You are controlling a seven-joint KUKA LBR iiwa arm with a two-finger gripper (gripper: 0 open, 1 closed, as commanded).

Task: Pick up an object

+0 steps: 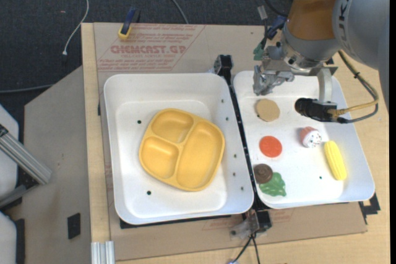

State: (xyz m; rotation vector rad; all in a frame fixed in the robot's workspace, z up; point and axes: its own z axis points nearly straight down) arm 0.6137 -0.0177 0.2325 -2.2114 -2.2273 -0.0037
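Observation:
My gripper (266, 88) hangs over the far left part of the right bin (356, 185), just above a round tan cookie (268, 110). Its fingers point down with a small gap and nothing between them. Below the cookie lies a red-orange disc (270, 146). A brown round piece (263, 172) and a green leafy piece (273, 186) sit at the near left corner. A small white and red object (310, 136) and a yellow corn cob (335, 159) lie to the right.
The left bin (117, 108) holds a yellow divided plate (181, 149). A black clamp (223, 63) sits at the far end of the divider between the bins. A black part with cabling (315, 109) hangs over the right bin. Cardboard lies beneath both bins.

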